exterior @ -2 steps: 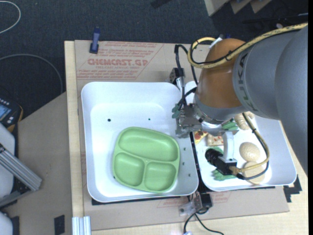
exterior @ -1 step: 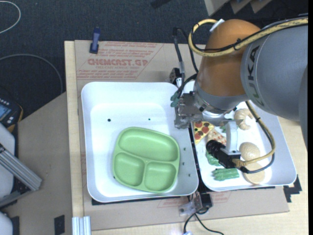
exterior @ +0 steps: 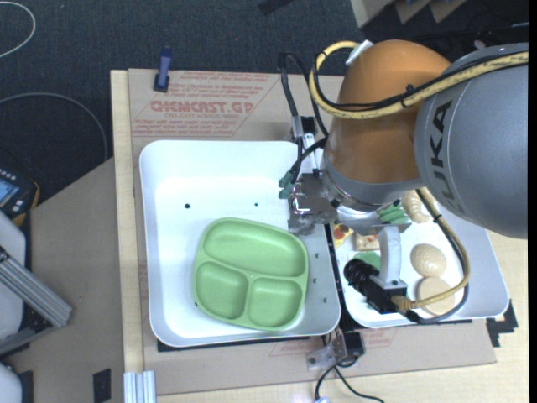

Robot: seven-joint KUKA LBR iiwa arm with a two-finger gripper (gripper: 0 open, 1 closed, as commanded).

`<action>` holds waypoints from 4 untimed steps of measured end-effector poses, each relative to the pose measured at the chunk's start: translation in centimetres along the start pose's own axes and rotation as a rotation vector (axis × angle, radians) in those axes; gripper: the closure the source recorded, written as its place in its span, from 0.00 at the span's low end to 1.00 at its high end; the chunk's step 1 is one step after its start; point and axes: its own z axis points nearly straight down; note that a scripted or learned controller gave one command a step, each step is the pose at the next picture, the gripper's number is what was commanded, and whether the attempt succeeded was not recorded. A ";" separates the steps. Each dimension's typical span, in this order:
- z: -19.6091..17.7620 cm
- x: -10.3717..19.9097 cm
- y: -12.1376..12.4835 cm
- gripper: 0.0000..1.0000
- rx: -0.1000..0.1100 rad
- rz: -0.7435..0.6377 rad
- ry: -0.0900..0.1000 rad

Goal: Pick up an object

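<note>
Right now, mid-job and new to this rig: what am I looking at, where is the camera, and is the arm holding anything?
A single camera is fixed above a bench and looks down at a slant. The big grey and orange shape is the robot arm, which reaches in from the right. Its wrist hangs over the divide between two shallow white bins. The left bin holds a green three-compartment plate. The right bin is partly covered by the arm. In it are two pale rounded pieces, a green item and some small bits I can't identify. The view doesn't settle whether the arm holds anything.
</note>
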 end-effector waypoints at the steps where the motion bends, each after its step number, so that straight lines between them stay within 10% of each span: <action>1: -12.6 -6.3 0.1 1.00 -0.013 0.010 0.000; 2: 1.9 -4.5 4.9 1.00 0.011 0.004 -0.002; 3: -2.2 -0.2 -0.2 1.00 0.004 -0.001 0.001; 4: -13.4 6.0 2.2 1.00 -0.013 -0.005 0.006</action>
